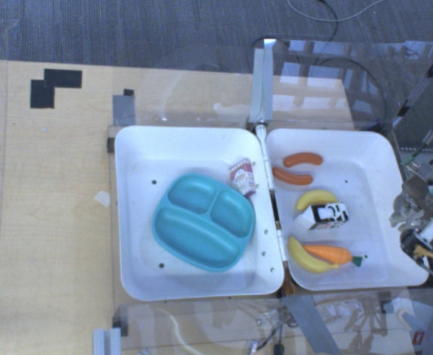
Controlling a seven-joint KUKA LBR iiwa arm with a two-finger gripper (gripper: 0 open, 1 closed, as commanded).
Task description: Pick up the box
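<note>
A small white box with black cow-like patches lies in the right bin, just under a yellow banana. A small red and white carton lies in the left bin near the divider, touching the upper right rim of the blue plate. The gripper sits at the right edge of the view, over the right bin's right rim. It is well to the right of the patched box and apart from it, with nothing seen in it.
Two orange-red sausages lie at the back of the right bin. A second banana and an orange carrot lie at its front. The blue divided plate takes up the middle of the left bin.
</note>
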